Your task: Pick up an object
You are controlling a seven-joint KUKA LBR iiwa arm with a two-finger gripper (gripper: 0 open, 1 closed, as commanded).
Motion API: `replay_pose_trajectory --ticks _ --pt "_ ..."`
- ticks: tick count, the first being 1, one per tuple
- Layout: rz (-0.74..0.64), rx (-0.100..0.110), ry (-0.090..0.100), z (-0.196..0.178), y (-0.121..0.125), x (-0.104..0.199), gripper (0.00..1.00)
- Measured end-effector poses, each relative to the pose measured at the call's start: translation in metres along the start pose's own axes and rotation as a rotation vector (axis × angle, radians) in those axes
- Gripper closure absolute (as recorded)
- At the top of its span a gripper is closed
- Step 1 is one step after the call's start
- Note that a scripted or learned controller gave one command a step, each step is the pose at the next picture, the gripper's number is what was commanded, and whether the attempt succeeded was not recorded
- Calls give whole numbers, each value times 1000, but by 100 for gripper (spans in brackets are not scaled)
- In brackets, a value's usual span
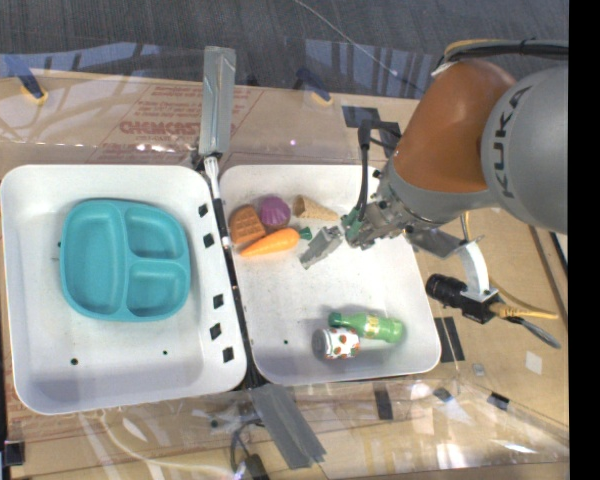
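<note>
My gripper hangs over the middle of the right bin, just right of an orange carrot. Its grey fingers look open with nothing between them. Around the carrot lie a brown waffle-like piece, a purple round item and a beige wedge. Near the bin's front edge lie a green bottle on its side and a white can with red spots, touching each other.
The left bin holds a teal divided plate. The arm's orange band and grey body overhang the right bin's far right corner. A black cable fitting sticks out right of the bin.
</note>
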State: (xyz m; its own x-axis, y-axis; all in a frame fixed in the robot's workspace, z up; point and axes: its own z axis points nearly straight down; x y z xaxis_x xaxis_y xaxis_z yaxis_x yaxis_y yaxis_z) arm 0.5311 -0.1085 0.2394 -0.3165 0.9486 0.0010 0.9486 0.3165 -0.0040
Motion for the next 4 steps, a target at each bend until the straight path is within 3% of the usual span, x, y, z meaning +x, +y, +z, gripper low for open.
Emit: replay_pose_trajectory --ticks 1,2,3,4 --pt "-304 -4 -1 147 -12 -21 0" --pt "35 -4 -2 147 69 -38 0" --pt "-207 0 -4 146 119 -40 0" --pt "-206 2 -14 134 118 -46 100"
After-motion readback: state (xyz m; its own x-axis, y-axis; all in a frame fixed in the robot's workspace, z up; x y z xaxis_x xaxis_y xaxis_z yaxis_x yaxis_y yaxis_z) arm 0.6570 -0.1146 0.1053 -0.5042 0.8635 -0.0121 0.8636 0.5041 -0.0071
